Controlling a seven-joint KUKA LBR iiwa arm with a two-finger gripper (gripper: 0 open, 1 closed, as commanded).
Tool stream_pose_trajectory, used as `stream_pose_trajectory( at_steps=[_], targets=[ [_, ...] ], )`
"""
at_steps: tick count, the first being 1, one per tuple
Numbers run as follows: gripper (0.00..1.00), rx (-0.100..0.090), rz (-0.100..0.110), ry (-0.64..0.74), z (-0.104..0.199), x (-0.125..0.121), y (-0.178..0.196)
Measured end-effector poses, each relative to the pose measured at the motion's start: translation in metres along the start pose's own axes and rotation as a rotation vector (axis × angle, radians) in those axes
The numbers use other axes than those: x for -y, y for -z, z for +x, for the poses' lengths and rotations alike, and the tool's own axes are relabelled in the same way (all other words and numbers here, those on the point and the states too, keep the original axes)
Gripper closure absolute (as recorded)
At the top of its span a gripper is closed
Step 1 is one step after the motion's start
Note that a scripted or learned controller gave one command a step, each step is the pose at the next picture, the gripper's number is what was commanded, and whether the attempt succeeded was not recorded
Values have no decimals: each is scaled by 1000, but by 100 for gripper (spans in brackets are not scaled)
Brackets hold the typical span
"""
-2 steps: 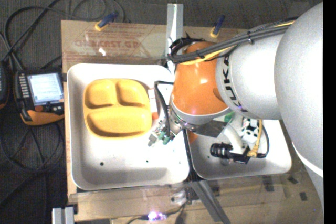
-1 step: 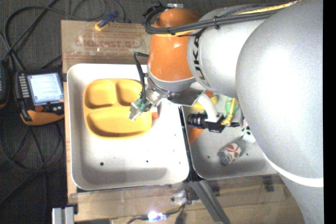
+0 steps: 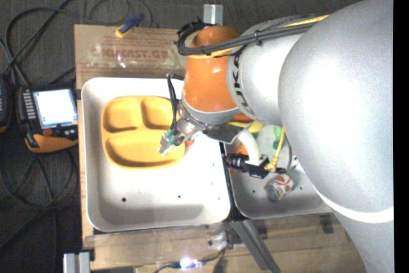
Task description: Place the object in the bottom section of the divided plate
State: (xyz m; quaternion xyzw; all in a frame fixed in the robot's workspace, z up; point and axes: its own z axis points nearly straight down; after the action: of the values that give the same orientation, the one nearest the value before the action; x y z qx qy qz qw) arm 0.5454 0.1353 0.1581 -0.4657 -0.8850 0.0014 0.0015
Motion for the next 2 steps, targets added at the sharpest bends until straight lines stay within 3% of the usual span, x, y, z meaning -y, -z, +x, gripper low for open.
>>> stream_pose_trajectory(
  at_steps=[1,2],
  targets=[
    [100,2,-2,69,2,-41,30],
    [100,5,-2,245,58,-73,82]
  ],
)
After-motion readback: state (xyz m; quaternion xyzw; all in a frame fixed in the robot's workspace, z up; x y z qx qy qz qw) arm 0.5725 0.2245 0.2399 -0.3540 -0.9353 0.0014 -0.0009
